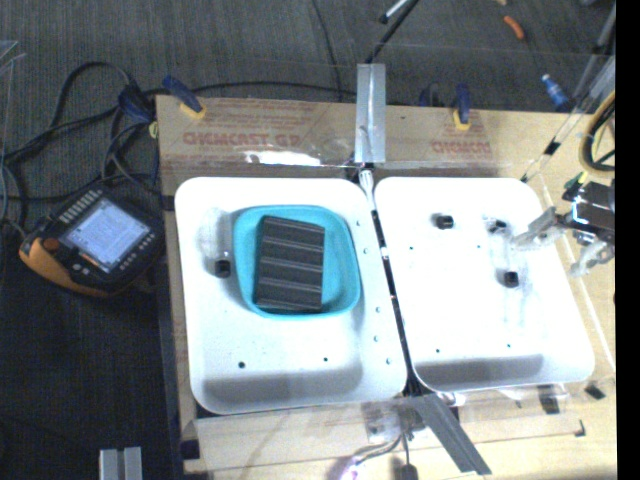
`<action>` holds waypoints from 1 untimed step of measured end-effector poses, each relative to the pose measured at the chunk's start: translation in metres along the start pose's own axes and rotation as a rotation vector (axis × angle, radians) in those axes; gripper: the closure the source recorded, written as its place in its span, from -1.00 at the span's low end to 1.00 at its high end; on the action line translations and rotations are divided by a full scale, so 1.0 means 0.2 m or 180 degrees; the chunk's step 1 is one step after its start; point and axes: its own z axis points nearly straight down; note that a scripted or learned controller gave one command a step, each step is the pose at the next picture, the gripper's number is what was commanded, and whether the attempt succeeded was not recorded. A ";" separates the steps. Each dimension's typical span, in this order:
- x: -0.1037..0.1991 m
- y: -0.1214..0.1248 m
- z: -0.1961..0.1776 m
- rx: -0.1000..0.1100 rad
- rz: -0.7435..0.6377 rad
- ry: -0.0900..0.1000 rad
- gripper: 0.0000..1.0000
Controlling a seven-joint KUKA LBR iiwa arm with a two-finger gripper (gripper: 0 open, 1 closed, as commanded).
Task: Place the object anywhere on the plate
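- Gripper [588,218] sits at the far right edge of the camera view, over the right rim of the right bin [560,353]. Can its state be read?

- No. It is small and partly cut off by the frame edge, so whether it is released or clamped on anything cannot be told. Nothing is plainly seen in its grasp.

- Where does the task's thing lie from it?

- The likeliest candidate, a dark ribbed block [290,263], lies well to the left of the gripper, across the seam between the bins, in the left bin [300,383]. It rests flat on the blue plate [345,288], inside its rim. Its long axis runs roughly top to bottom of the frame, the ribs crossing it left to right.

- So is the task finished?

- Judging by how things lie, it looks met for that block. With only one arm on the rig, any further reach would have to travel leftward across the whole right bin.

- And the count?

- Two white bins, one plate, one ribbed block. Three small dark pieces [443,221] lie apart in the right bin, toward its upper half. One more small dark bit [222,265] sits in the left bin just beside the plate's left edge. What these are is too small to tell.
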 end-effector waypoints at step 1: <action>0.00 0.00 0.00 0.0000 0.0000 0.0000 -1.00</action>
